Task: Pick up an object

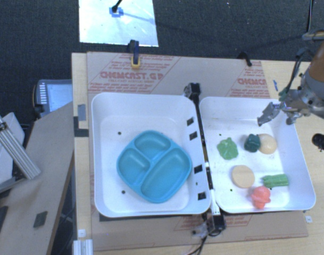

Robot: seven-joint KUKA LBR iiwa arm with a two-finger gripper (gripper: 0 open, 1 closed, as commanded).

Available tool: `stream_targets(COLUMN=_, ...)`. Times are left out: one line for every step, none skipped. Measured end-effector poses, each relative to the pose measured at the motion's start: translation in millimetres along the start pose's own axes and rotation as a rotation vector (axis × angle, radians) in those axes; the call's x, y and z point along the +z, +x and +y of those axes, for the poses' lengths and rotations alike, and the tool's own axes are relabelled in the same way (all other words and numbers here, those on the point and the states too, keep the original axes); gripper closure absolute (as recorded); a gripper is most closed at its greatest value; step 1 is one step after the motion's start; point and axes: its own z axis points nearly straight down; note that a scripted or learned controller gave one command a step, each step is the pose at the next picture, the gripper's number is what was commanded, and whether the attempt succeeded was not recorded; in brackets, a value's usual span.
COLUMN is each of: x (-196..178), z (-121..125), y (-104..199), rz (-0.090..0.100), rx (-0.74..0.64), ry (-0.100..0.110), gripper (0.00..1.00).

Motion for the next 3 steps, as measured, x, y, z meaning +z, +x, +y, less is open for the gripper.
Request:
stream_targets(x=-6, z=2, y=0, rz=-0.002, rx=-0.002, ry=-0.010, gripper=0.00)
stream_targets(x=53, z=3, y=-8, rz=-0.001, rx=0.000, ry=-0.006, gripper=0.00)
stream_targets(x=109, z=-5, y=0, rz=-0.001, rx=-0.002, ry=-0.006, gripper=0.00)
